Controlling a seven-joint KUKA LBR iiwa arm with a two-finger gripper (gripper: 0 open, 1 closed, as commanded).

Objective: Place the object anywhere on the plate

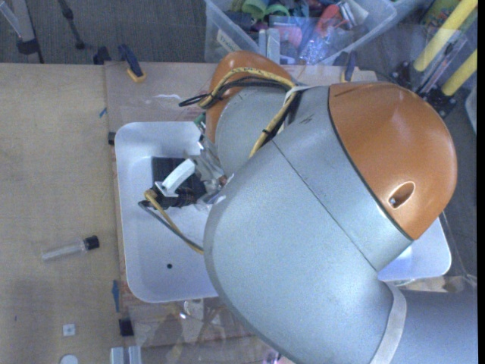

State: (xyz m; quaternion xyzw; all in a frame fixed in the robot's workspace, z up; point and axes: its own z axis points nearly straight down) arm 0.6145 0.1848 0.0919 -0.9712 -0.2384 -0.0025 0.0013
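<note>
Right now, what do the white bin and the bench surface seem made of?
White bin: likely moulded plastic, smooth with a slight sheen and rounded corners. Bench: looks like plywood or similar board, matt, pale tan with faint grain.

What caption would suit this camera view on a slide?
Grey-and-orange arm reaching over a shallow white bin, with a clear tub of colourful items behind it.
</note>
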